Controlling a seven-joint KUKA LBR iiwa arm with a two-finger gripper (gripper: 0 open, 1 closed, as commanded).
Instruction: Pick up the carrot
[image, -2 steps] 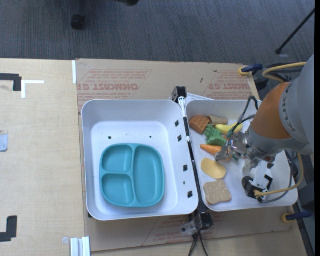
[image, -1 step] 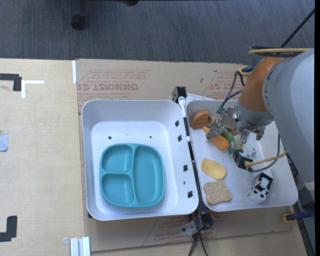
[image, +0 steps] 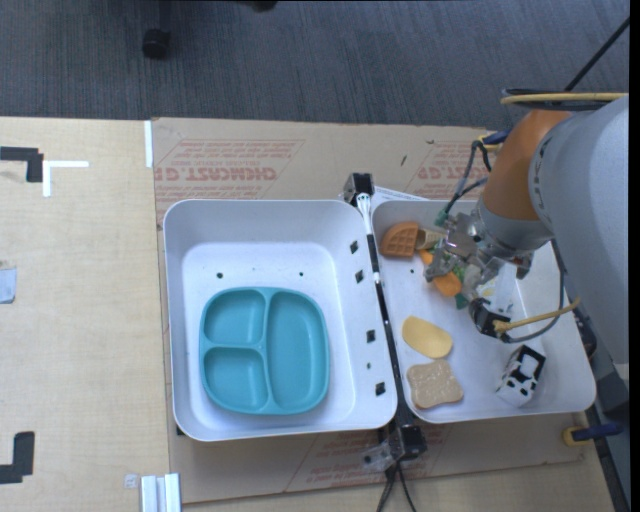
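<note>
Near edge of right shallow white plastic bin: a tan slice of toy bread, rough-looking crust, and a small black-and-white blocky item toward the near right corner. Just past the bread, a flat pale-yellow oval piece, smooth, maybe a chip or cheese. Mid-bin: the metal two-finger gripper is down among the items; the small orange carrot piece lies right at its tips, on the gripper's left-near side, partly hidden. Long axis looks to run slantwise, near-right to far-left, but too covered to be sure. Can't tell how wide the gripper stands, or whether it has the carrot or just touches it. My read: the pick turns on whether the tips straddle that slant. Far left corner of this bin: brown waffle-textured wedge, just beside the gripper. Left white bin carries a teal three-compartment plastic plate, glossy, well apart from the arm.
</note>
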